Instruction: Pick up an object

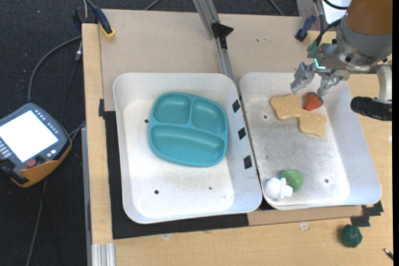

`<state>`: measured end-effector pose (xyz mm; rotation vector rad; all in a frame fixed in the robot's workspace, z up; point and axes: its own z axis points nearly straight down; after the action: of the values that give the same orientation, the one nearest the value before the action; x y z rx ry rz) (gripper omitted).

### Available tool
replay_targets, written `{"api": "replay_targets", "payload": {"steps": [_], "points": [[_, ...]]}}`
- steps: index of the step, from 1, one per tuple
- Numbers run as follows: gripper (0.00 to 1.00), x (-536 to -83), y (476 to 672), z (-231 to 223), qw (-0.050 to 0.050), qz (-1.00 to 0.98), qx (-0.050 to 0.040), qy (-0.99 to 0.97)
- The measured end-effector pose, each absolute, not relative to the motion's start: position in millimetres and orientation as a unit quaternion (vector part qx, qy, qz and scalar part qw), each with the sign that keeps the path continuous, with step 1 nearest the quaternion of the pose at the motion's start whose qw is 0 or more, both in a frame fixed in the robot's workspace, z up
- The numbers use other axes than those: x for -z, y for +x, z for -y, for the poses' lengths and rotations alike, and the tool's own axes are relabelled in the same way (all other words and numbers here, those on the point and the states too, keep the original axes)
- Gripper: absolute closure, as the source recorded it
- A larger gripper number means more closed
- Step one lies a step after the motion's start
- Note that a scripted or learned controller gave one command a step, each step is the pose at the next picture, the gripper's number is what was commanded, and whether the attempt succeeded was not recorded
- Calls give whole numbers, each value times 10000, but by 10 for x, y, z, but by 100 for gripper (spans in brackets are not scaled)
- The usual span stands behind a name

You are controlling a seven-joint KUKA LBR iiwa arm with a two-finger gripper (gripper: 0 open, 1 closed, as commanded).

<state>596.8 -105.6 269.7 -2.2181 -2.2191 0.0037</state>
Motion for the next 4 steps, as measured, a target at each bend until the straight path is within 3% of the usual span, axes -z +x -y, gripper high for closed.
{"api": "replay_targets", "payload": {"steps": [1, 2, 4], "points": [[0, -2716, 5976, 1056, 4, 7075, 2, -7068], [0, -2270, 6037, 1019, 22, 7074, -13, -7068], [0, -1161, 5942, 1157, 25, 7070, -14, -7072]]}}
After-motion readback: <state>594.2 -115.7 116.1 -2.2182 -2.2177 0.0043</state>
